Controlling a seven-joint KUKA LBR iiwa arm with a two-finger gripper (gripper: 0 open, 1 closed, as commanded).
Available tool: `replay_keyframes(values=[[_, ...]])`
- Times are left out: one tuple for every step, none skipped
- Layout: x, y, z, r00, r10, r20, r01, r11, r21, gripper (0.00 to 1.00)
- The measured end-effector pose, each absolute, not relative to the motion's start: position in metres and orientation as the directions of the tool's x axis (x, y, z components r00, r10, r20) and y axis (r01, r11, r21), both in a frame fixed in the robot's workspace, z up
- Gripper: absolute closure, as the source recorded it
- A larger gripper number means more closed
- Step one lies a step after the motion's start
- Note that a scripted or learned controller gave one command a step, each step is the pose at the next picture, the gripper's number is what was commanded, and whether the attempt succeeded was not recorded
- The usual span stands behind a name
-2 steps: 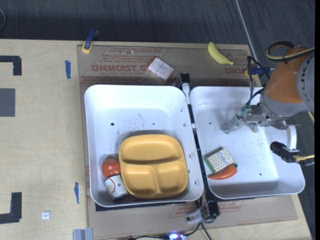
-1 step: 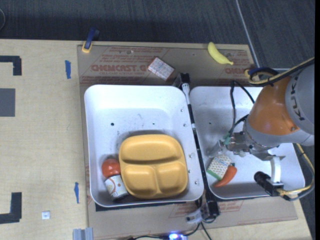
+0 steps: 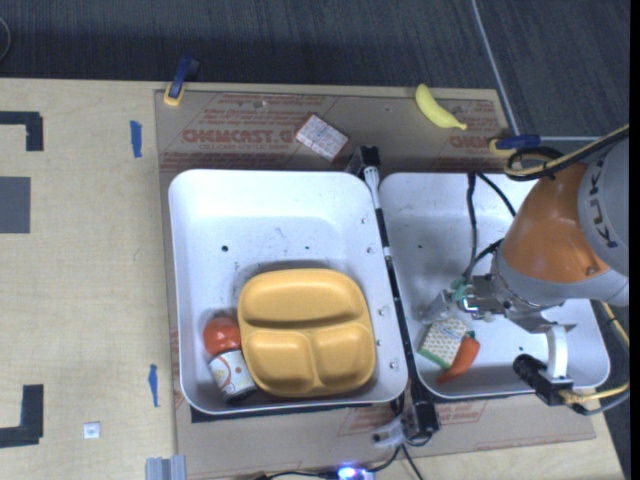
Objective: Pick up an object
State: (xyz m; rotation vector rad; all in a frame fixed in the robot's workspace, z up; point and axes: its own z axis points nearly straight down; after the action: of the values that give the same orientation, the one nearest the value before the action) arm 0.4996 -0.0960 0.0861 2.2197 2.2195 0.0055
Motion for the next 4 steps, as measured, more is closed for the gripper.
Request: replay_keyframes(values=[[0.481, -0.093, 0.086, 0.000, 1.000, 0.000, 1.000, 0.000, 0.005, 0.00], [0.483, -0.093, 0.096, 0.001, 1.000, 0.000, 1.000, -0.001, 0.009, 1.00], [0.482, -0.093, 0.096, 0.000, 1.000, 0.000, 1.000, 0.000, 0.009, 0.00], [0.480, -0.092, 0.086, 0.000, 1.000, 0.001, 1.000, 0.000, 0.003, 0.00]])
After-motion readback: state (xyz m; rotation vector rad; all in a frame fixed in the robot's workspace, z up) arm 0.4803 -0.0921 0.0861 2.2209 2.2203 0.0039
